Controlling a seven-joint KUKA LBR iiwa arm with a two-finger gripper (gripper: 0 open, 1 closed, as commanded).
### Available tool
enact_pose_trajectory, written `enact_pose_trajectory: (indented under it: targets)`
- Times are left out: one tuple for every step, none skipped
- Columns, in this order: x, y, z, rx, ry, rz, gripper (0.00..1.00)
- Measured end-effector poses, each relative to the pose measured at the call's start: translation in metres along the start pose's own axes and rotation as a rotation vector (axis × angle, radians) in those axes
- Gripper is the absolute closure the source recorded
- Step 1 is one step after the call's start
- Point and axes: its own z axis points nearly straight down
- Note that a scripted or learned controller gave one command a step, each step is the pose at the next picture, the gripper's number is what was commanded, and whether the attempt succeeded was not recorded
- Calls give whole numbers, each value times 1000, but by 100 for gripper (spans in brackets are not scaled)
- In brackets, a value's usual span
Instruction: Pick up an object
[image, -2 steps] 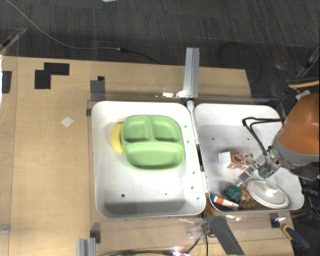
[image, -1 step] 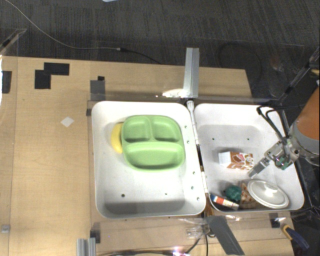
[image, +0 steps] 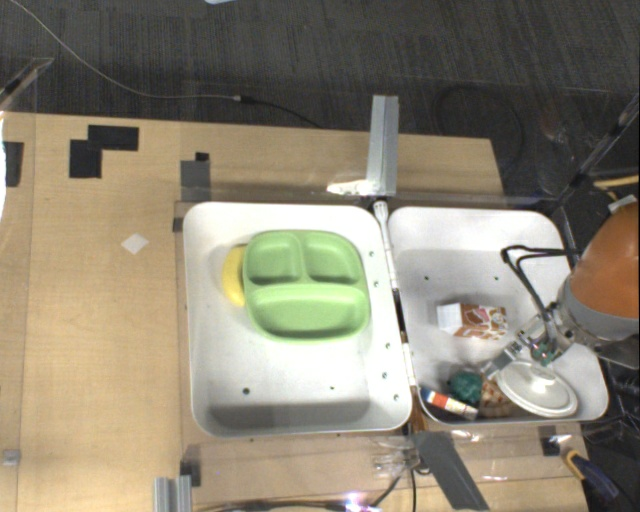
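Note:
My gripper (image: 532, 349) reaches in from the right, low over the right bin (image: 440, 250), with the orange-banded wrist (image: 612, 268) behind it. It hangs just above a white round lid-like dish (image: 540, 392) and right of a white and red printed packet (image: 474, 320). A dark teal object (image: 465, 385), a brown item (image: 494, 397) and a small tube with a red end (image: 449, 403) lie along the bin's front wall. Nothing visibly sits in the gripper.
The left bin (image: 290, 400) holds a green divided plate (image: 303, 283) lying over a yellow object (image: 232, 275). A metal post (image: 383, 145) stands behind the divider between the bins. Black cables (image: 530, 262) loop by the arm.

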Motion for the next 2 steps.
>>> enact_pose_trajectory:
  targets:
    - [26,23,23,-4,-7,59,0]
    - [-21,118,-16,-2,-1,69,0]
